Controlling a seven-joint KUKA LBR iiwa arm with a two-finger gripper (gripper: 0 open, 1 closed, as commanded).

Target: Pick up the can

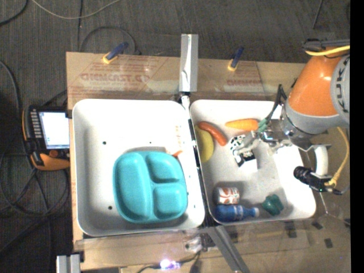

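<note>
The can [228,195], short and red and white, lies on its side near the front of the right bin [284,178]. My gripper [243,151] hangs over the middle of that bin, up and to the right of the can and well apart from it. It is open, with nothing between its fingers. The grey arm with its orange band [318,92] reaches in from the right.
A blue bottle [236,212] lies just in front of the can, with a teal object [273,203] to its right. A carrot [243,124], a red-orange sausage-shaped item [211,132] and a yellow fruit [206,147] sit at the bin's back left. A teal divided plate [151,186] lies in the left bin [96,129].
</note>
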